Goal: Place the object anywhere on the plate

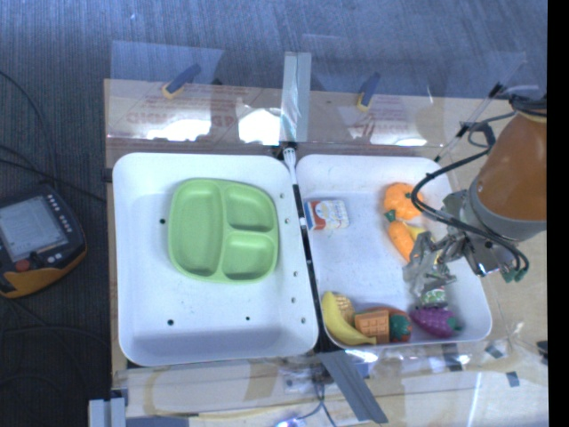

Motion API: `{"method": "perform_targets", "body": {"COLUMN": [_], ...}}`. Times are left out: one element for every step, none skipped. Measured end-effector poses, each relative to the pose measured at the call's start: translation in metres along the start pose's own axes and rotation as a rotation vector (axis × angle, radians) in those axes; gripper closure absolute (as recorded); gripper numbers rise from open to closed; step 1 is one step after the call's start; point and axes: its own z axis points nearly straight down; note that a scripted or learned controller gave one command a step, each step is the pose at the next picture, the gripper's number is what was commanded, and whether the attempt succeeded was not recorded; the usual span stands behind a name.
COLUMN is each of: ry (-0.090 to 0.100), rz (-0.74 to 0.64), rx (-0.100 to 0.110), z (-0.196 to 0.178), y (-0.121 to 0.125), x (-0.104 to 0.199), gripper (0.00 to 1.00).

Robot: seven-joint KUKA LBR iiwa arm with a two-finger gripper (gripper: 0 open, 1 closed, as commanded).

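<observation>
A green plate (222, 229) with three compartments lies in the left bin (142, 327). The right bin (356, 265) holds toy food: an orange pepper-like piece (399, 199), a carrot (402, 237), a small white carton (326, 213), a banana (339, 319), a brown-orange block (374, 323) and a purple piece (436, 321). My gripper (428, 272) hangs low over the right side of the right bin, just right of the carrot and above the purple piece. Nothing shows between its fingers.
A handheld pendant (36, 238) lies on the floor at the left. Clear plastic walls (296, 96) stand behind the bins. The grey arm with its orange band (520, 172) enters from the right, with cables looping over the right bin's far corner.
</observation>
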Motion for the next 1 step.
{"method": "perform_targets", "body": {"ry": [0.002], "rz": [-0.331], "rx": [-0.005], "z": [0.0250], "y": [0.0652], "x": [-0.0363], "gripper": [1.00]}}
